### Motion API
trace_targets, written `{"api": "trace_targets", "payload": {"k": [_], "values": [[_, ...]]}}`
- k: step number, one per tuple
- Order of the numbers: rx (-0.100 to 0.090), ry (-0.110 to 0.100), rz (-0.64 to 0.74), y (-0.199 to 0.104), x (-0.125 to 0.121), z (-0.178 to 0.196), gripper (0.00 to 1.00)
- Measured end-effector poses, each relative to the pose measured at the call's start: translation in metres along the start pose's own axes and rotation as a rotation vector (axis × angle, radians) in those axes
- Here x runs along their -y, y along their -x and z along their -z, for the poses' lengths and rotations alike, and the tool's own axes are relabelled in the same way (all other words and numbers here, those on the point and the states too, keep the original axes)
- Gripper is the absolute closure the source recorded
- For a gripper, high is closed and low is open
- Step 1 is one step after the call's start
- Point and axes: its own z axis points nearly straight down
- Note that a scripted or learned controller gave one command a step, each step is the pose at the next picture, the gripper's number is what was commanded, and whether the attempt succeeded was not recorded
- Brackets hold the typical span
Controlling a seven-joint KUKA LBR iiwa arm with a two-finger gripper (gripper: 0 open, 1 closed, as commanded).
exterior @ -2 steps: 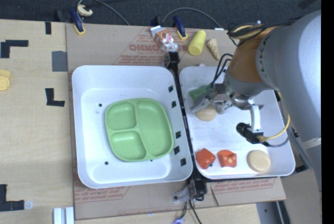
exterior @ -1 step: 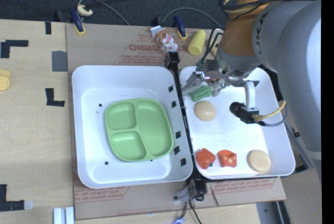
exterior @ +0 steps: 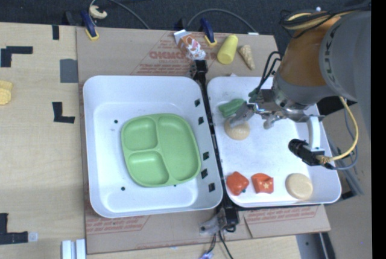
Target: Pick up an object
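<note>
My gripper [exterior: 248, 111] hangs low over the right bin [exterior: 271, 149], by a green object [exterior: 230, 108] and a beige lump [exterior: 237, 130].
Red lettering on the cardboard [exterior: 163, 55] is unreadable. A smooth green divided plate [exterior: 160, 149] fills the left bin [exterior: 102, 131]; I cannot tell my grip.

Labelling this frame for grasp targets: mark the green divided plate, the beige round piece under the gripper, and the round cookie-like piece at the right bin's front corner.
green divided plate [exterior: 160, 149], camera view, central ridge between compartments.
beige round piece [exterior: 237, 130], camera view, its top.
round cookie-like piece [exterior: 299, 186], camera view, its top face.
</note>
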Motion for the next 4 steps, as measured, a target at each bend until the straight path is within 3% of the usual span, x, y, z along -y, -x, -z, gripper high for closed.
{"api": "trace_targets", "payload": {"k": [2, 3, 4], "values": [[0.000, 0.005, 0.002, 0.037, -0.086, -0.098, 0.00], [-0.001, -0.001, 0.000, 0.042, 0.046, -0.081, 0.00], [-0.001, 0.006, 0.003, 0.017, -0.025, -0.098, 0.00]]}}
